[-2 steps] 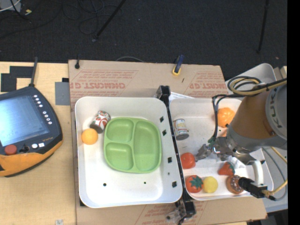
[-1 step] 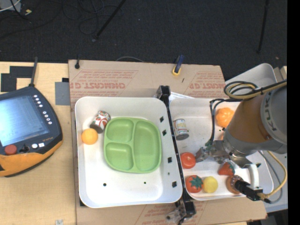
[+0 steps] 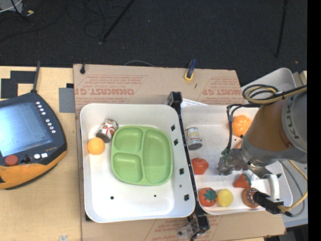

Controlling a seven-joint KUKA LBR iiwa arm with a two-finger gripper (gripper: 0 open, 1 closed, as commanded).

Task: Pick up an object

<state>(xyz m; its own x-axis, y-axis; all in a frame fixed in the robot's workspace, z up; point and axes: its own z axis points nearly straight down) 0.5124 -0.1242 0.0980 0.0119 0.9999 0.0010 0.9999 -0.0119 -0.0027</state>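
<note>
The task names no particular object; the candidates are lying in two white bins. In the right bin (image 3: 210,115), a small can (image 3: 193,137) is lying near the left wall, a red object (image 3: 199,165) is sitting just below it, a red-and-green fruit (image 3: 207,197) and a yellow fruit (image 3: 225,198) are resting side by side at the front edge, a brown round item (image 3: 249,197) is lying just right of them, a small red piece (image 3: 242,181) is sitting above that, and an orange fruit (image 3: 241,124) is lying toward the back. The gripper (image 3: 226,164) is hanging low in this bin, between the red object and the small red piece, with nothing visibly held; whether its fingers are spread or pressed together cannot be told from this angle. The arm (image 3: 271,132) is reaching in over the bin's right side. In the left bin (image 3: 130,207), a green tray (image 3: 142,155) is lying at the centre, with an orange ball (image 3: 96,146) and a tilted can (image 3: 107,129) just left of it. A pendant (image 3: 27,134) is resting on the bench (image 3: 40,205) at far left.
</note>
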